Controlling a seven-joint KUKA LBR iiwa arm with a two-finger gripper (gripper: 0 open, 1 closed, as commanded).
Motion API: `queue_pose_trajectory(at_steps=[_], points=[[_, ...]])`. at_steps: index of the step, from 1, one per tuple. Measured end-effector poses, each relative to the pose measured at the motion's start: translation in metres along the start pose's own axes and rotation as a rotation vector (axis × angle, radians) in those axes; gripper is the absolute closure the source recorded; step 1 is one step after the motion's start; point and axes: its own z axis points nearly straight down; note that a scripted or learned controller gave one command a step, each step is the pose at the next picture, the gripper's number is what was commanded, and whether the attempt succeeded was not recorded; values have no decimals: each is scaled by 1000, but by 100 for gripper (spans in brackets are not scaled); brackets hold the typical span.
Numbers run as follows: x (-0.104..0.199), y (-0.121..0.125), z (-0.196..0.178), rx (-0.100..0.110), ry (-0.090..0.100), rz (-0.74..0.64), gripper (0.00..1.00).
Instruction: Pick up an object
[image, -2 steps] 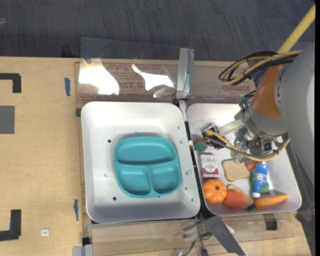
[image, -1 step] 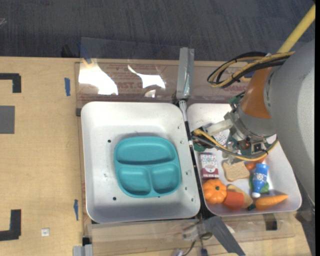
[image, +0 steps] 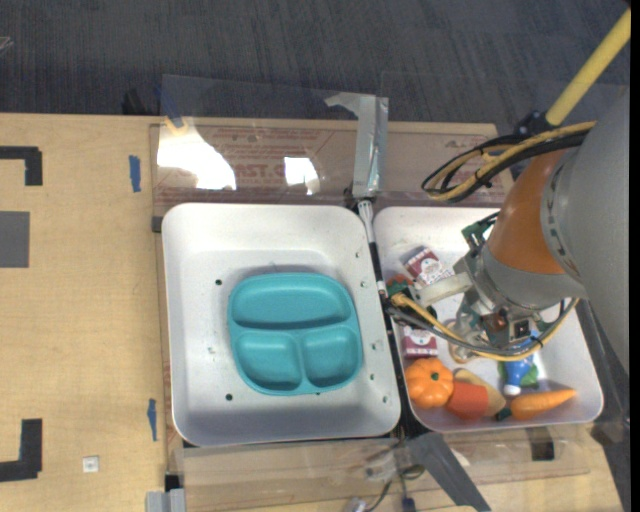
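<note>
Lying along the lower edge of the right bin, low in the frame, are a carrot, a small orange pumpkin and a red-orange piece touching it. Just above them the gripper hangs amid yellow cables, its tip buried under wrist and wiring, so its grip state cannot be told. A red-and-white packet sits higher up. At centre-left, the left bin holds a teal divided tray.

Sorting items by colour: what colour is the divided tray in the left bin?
Teal, a solid blue-green: the divided tray shows clearly in the camera view, lying in the left bin.
</note>
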Motion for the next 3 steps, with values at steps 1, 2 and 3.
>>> queue_pose_trajectory(at_steps=[1, 2, 3], points=[[-15, -15, 0, 0, 1, -310, 100], [-23, 25, 0, -2, 1, -2, 100], [-29, 57, 0, -3, 1, 0, 100]])
